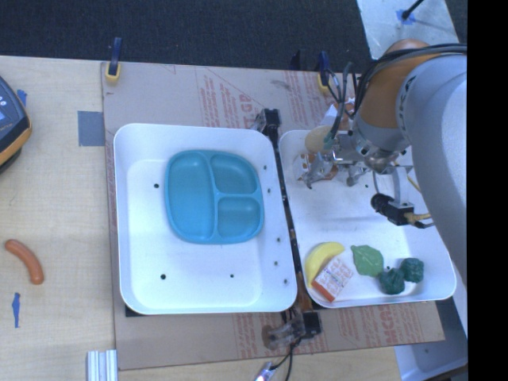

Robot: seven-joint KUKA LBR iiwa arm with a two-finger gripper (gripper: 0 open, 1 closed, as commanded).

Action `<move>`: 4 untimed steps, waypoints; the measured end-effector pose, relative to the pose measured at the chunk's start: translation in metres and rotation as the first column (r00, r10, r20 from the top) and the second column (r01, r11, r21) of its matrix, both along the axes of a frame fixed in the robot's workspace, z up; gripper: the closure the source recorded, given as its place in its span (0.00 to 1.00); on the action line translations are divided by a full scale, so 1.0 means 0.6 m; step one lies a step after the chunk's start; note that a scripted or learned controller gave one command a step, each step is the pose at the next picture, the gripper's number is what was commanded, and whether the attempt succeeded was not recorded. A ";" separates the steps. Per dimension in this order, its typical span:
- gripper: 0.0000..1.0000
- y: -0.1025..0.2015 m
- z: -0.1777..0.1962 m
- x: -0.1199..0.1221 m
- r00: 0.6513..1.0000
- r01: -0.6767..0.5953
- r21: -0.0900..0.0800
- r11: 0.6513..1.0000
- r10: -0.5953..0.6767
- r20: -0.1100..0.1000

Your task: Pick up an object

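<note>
Hiding right bin's (444,288) rear, gripper (327,165)

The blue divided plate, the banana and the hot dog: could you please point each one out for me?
blue divided plate (190,193), camera view, on its large left compartment.
banana (320,256), camera view, on its yellow middle.
hot dog (24,260), camera view, on its middle.

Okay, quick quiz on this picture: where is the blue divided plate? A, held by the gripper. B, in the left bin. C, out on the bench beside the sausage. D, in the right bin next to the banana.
B: the plate lies flat in the left bin, while the banana sits in the right bin and the sausage lies on the bench.
</note>
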State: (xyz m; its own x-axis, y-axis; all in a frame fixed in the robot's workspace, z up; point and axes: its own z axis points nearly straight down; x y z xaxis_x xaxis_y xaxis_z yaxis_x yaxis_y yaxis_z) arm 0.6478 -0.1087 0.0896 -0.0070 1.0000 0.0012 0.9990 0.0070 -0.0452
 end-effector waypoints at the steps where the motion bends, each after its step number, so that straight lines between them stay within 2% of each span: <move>1: 0.00 0.004 0.004 0.002 1.000 0.004 -0.008 1.000 -0.004 0.007; 4: 0.00 0.006 0.006 0.004 1.000 0.003 -0.007 1.000 -0.003 0.010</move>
